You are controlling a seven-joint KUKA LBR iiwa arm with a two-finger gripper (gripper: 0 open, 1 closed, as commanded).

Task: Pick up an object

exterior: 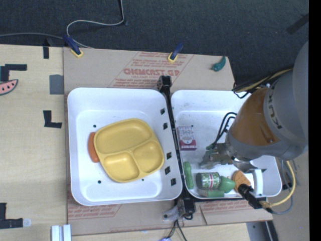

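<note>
My gripper (216, 156) hung low in the right bin (200, 102), near the middle of that bin's floor; my grey wrist and its orange band covered the bin's right side. Whether it was clenched or released I cannot tell, because the dark metal parts at its tip blurred together, and I saw nothing gripped there.

Just below the tip, along the near edge of the right bin, lay a green bottle (214, 181) on its side, a rounded plastic shape with a pale label band and a dark end. A slim green stick-like thing (188, 175) lay beside it against the wall between the bins. A small orange piece (242, 177) sat by the bottle's right end. A flat packet (187, 137) with red and white print rested near the dividing wall, towards the bin's middle.

In the left bin (80, 134) a smooth yellow plastic tray (129, 149) with three compartments lay tilted across the floor, with an orange object (93, 147) peeking out at its left edge. Both bins stood on brown cardboard (145, 69).
</note>
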